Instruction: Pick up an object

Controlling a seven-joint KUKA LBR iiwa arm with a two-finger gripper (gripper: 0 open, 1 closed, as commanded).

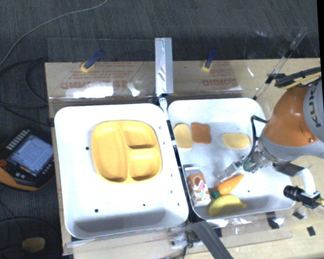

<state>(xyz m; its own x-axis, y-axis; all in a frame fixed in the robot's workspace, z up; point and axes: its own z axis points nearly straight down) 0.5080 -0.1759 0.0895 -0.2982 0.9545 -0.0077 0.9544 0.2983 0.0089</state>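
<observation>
The gripper (237,169) sits low in the right bin (243,105), just above the toy carrot (231,184). How far it is open cannot be told. No writing is readable.

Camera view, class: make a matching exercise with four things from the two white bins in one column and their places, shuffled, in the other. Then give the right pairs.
Things:
1. yellow divided tray
2. carrot
3. banana
4. brown square biscuit

Places:
A. near the front wall of the right bin
B. middle of the left bin
C. back part of the right bin
D. just beside the gripper, in the right bin

Pairs: 1-B, 2-D, 3-A, 4-C
</observation>
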